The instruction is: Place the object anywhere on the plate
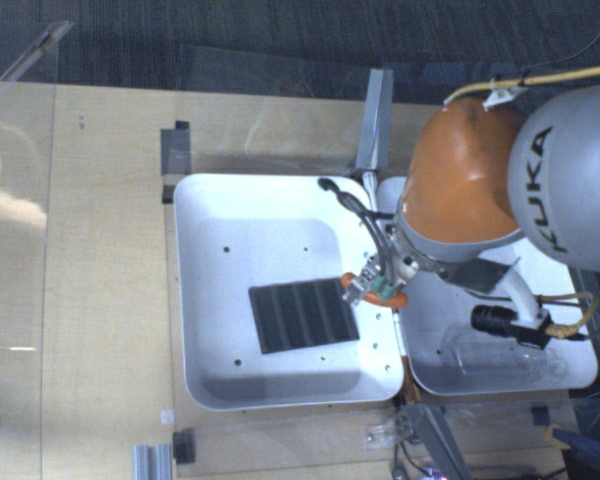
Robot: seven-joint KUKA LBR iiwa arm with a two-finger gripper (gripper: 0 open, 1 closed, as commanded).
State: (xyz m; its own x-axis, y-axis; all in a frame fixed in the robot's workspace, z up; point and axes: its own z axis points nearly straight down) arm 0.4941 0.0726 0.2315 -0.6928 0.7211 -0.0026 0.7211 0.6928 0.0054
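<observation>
In the left bin (210, 268), a dark ribbed plate (302, 315) lies beside the fingers (377, 286), whose spread I cannot tell.

We see a pale wooden bench (90, 298) under dark ribbed carpet (230, 13) along the top. Clear panels (15, 218) over the bench catch bright glare at left.
</observation>
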